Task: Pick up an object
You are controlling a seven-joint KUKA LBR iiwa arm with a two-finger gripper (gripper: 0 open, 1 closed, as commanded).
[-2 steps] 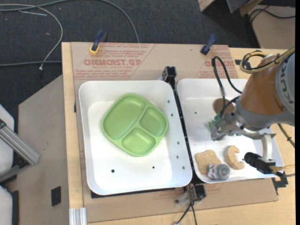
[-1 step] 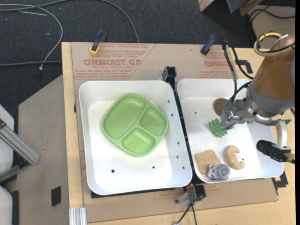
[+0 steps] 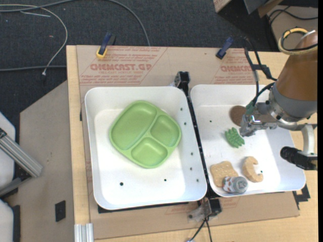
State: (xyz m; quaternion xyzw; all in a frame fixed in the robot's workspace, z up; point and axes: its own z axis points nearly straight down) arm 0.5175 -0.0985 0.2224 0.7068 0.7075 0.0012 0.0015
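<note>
In the right bin (image 3: 282, 183) lie a green leafy toy (image 3: 234, 137), a brown round disc (image 3: 237, 115), a tan cracker-like piece (image 3: 222, 171), a curved tan pastry piece (image 3: 252, 169) and a small grey and red object (image 3: 235, 185). My gripper (image 3: 249, 126) hangs low over the bin between the brown disc and the green leafy toy, just right of the toy's top. The wrist hardware covers its tips. Nothing is seen held.
The left bin (image 3: 101, 180) holds a green divided plate (image 3: 146, 133). A black divider (image 3: 194, 135) runs between the bins. The arm's orange band (image 3: 303, 69) and grey wrist fill the right side. Blue clamps (image 3: 105, 45) sit at the board's far edge.
</note>
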